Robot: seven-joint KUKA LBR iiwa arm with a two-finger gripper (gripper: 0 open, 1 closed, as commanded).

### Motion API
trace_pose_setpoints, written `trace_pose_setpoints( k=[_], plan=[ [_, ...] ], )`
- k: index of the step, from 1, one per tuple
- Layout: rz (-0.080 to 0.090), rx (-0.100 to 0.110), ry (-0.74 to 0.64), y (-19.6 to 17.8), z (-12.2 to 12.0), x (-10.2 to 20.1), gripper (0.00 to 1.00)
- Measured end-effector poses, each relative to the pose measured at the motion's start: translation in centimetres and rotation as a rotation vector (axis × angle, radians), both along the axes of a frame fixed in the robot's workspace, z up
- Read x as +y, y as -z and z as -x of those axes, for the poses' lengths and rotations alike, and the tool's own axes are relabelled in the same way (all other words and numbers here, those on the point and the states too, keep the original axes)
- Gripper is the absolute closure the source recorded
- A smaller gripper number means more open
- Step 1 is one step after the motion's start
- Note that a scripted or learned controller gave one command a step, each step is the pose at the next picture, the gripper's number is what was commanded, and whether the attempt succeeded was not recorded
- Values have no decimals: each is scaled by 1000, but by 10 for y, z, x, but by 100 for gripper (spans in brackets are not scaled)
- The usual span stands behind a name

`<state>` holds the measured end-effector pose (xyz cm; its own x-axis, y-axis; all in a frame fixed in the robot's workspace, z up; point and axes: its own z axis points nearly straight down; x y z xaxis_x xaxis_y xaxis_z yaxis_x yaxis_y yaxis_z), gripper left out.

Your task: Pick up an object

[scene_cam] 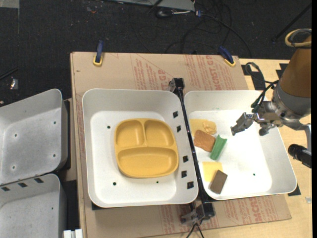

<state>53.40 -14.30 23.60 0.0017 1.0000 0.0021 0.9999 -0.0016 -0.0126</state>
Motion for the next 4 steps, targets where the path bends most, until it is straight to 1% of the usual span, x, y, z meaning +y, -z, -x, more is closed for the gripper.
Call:
trace_pose_setpoints(
  k=[1,2,4],
  plan=[
    [2,-12,-3,-6,-2,0,0],
    [0,-7,-2,53,-1,10,0],
    [1,-11,0,146,0,7,0]
  ],
)
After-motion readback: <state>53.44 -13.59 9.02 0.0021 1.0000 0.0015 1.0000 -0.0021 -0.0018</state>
